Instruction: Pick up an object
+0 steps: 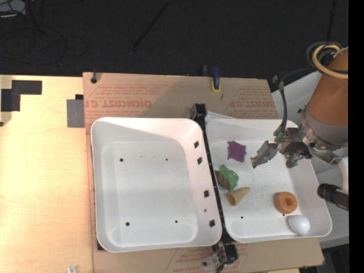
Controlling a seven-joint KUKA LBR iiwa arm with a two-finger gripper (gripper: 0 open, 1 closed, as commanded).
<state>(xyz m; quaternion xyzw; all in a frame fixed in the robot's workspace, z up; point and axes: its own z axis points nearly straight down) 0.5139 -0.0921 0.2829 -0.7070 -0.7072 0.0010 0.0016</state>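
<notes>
Camera view is giving you five small things lying in the right bin (318, 232): a lumpy purple piece (236, 151) toward ten o'clock, a green and brown lump (228, 177) at nine, a tan cone (239, 195) just below it, an orange ring (285, 202) toward five o'clock, and a white egg (299, 224) near the five o'clock corner. You are seeing the gripper (278, 153) hanging over the bin's upper middle, at three o'clock from the purple piece, its two fingers spread apart with nothing between them. The arm (333, 104) is running off the picture at three o'clock. The left bin (102, 175) is sitting alongside.
</notes>
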